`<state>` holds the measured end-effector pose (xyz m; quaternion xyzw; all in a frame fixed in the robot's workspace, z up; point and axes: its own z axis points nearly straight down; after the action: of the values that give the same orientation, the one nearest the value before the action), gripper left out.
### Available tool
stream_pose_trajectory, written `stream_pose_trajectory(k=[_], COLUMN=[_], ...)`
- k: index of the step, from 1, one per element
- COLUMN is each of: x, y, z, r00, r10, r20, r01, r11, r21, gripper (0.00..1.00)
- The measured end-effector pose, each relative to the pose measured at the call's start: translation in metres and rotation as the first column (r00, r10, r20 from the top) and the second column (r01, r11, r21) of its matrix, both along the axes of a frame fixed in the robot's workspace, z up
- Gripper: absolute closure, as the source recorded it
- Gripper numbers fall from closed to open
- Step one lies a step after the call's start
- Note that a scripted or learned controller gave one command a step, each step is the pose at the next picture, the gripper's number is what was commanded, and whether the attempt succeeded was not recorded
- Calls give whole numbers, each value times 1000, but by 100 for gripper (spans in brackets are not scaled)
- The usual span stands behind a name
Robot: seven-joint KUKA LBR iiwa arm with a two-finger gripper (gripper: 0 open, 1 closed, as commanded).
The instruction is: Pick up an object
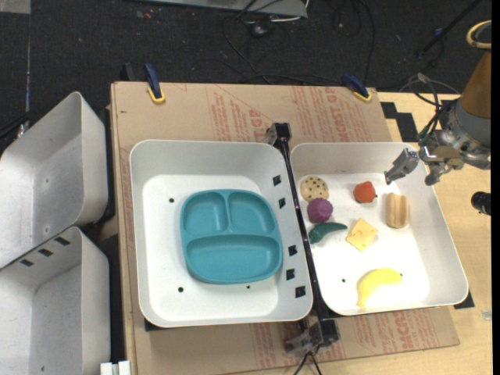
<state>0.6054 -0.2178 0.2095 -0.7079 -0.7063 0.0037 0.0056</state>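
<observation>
The right bin holds a cookie, a purple plum-like fruit, a green pepper, a red tomato, a hot dog bun, a yellow cheese wedge and a banana. My gripper hovers over the bin's far right corner, up and to the right of the tomato and above the bun. Its two fingers are spread apart with nothing between them.
A teal divided plate lies in the left bin. A black divider runs between the bins. Two spare white bins stand off the bench at the left. Clamps hold the board's far edge.
</observation>
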Motion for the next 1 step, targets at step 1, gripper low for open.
stream_pose_trajectory(k=[1], x=[3], y=[1], z=[9], r00=[1000], r10=[4], r20=[14], r01=[-4], r11=[1000], r21=[-3], gripper=[0])
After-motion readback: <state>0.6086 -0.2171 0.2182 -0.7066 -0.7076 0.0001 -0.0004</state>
